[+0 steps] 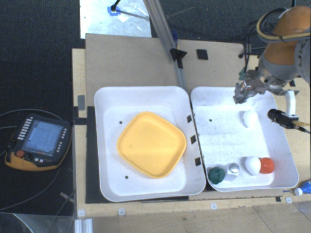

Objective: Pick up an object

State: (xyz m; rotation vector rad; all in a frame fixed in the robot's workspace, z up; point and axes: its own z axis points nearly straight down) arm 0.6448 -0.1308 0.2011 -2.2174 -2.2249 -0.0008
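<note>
1. Down at the near edge of the right bin [286, 171], four small things sit in a row along the wall: a dark green ball [216, 174] at the left, a small silvery piece [233, 169] just beside it, then a white ball [252, 165] touching an orange-red ball [267, 165].
2. Over in the left bin [104, 130], a yellow square plate [152, 143] with rounded corners lies flat, turned at a slant, taking up the middle of the floor.
3. Outside the bins, on the dark floor to the left, a hand-held control pendant [38, 141] with a lit screen rests with its cable looping round it.
4. Further back in the right bin, a white egg-shaped object [250, 118] sits alone, well apart from the row at the front.
5. And there's the gripper [241, 96], at the far right corner of the right bin, near the egg-shaped object but not touching it. Nothing shows between its tips; whether it is released or clenched, I cannot tell.
6. Behind it, the grey arm rises to its orange band [286, 25].
7. At the back, a grey pole [160, 18] slants across the bench.
</note>
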